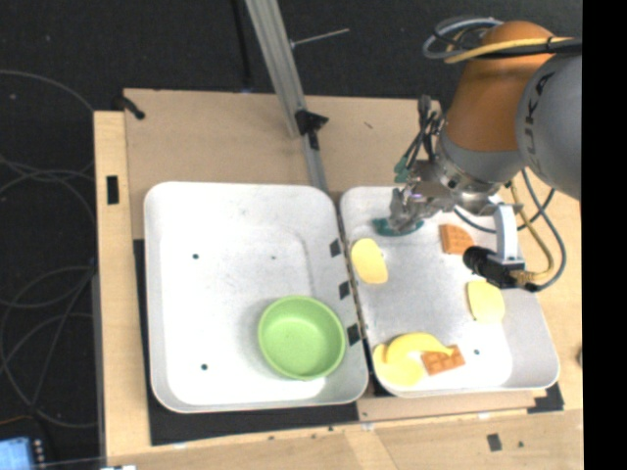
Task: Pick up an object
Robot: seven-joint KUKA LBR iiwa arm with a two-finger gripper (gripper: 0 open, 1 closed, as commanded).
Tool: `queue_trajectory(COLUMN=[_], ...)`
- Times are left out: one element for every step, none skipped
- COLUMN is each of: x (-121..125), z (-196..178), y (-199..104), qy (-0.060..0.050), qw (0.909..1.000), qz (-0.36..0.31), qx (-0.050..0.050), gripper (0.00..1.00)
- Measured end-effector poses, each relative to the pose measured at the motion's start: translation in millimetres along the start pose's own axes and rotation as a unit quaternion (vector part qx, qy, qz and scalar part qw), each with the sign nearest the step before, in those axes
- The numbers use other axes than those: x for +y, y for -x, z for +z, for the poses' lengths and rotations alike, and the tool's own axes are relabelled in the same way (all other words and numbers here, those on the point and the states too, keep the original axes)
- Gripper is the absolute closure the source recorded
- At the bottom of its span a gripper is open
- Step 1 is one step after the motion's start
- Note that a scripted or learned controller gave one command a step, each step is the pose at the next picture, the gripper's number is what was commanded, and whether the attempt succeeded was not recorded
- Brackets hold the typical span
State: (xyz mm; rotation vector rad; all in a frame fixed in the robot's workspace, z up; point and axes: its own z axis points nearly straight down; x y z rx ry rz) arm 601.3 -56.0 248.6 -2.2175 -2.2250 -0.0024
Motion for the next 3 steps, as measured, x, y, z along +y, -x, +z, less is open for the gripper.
queue_trajectory(x=[-17.2, -44.7, -63.6], z=[10.9, 15.8, 23.4], y=[-43.9, -89.7, -137.6], qy=[0.0, -0.001, -0.001], qw=[1.0, 1.0, 1.0], qz=[0.0, -0.001, -0.002], qx=[-0.001, 0.0, 0.0], gripper=[1.0, 1.0, 1.0])
